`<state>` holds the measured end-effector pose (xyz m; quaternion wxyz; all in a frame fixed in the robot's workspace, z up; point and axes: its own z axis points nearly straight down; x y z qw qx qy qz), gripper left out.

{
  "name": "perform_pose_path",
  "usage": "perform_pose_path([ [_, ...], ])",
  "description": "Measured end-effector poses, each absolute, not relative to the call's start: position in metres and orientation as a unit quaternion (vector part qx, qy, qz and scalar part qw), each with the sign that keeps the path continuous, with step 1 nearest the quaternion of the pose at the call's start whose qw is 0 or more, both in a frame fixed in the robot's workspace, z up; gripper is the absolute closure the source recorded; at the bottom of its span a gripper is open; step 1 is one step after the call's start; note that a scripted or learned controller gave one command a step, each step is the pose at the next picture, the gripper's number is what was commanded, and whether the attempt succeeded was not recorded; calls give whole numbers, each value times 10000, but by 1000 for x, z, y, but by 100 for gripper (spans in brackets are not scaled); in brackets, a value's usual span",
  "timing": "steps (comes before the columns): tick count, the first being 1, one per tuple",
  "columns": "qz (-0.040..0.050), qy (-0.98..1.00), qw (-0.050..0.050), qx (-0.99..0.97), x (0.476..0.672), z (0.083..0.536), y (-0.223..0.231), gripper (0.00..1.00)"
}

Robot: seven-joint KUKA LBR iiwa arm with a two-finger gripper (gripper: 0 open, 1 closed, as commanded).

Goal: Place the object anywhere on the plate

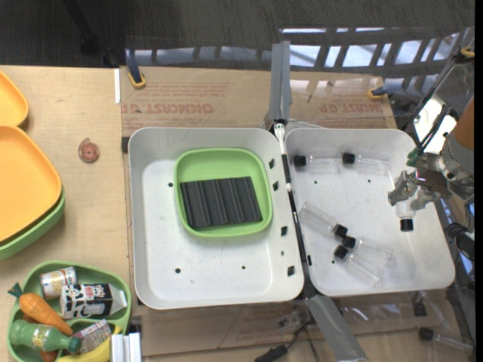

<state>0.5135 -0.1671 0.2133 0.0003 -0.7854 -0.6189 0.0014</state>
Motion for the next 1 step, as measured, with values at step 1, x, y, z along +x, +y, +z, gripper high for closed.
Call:
perform_pose_path([
  [1, 12, -6646, 15, -7472, 479, 157, -170, 100],
])
